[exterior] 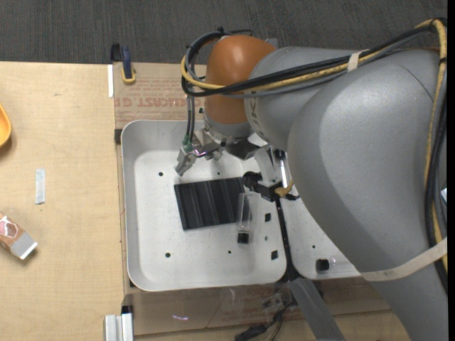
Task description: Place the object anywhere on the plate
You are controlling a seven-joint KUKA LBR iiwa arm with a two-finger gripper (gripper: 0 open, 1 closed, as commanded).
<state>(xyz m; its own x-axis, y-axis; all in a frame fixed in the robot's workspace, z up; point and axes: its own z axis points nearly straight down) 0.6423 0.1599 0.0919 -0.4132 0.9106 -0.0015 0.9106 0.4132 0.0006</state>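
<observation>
A black ribbed rectangular plate [208, 203] lies flat near the middle of the left white bin [146, 261]. My gripper [212, 203] hangs over it from the orange wrist, open. One grey finger [185, 161] points down past the plate's far left corner. The other, a pale finger [245, 215] with a dark tip, stands along the plate's right edge. I see nothing between the fingers but the plate below. No loose object shows on the bin floor; the arm hides the bin's right part.
The arm's grey bulk covers most of the right bin [323, 251], where a small black piece [322, 265] shows. On the wooden bench to the left lie an orange item [3, 128], a small grey strip [40, 187] and a wrapped packet [15, 236].
</observation>
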